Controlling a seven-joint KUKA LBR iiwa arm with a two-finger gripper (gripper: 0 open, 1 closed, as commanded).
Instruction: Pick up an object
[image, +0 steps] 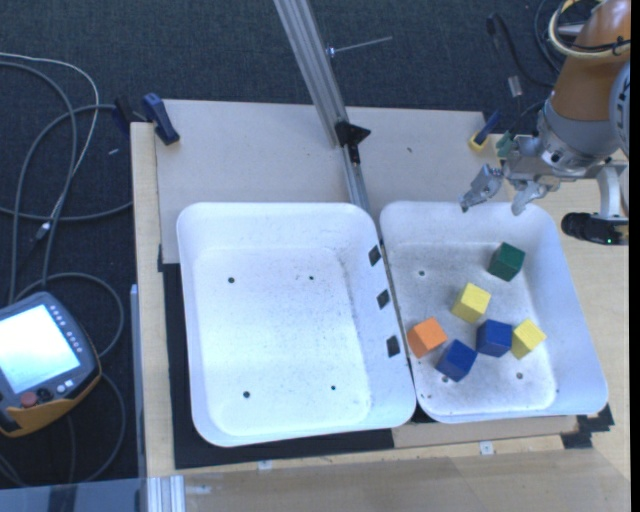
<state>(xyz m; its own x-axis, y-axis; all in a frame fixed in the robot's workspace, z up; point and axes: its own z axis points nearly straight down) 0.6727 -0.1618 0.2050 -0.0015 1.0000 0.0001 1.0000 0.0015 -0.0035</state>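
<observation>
In the camera view, we see our two-finger metal gripper hanging over the far rim of the right-hand shallow white plastic bin, its fingers spread apart with nothing between them. We judge the pick has not begun: every candidate lies loose on the bin floor.

The objects sit in the right bin: a dark green cube nearest the gripper and standing apart from the others, a yellow cube nearer the middle, then a tight group toward the near side, made up of an orange cube, a blue cube, a second blue cube and a smaller yellow cube. The two blue cubes and the smaller yellow one look to be touching or nearly so.

The left-hand shallow white plastic bin holds no cubes. For room, we judge the green cube the easiest target, with bare floor on all sides, though the bin's far wall is near. The clustered cubes leave little space for fingers. Both bins rest on the pale wooden desk.
</observation>
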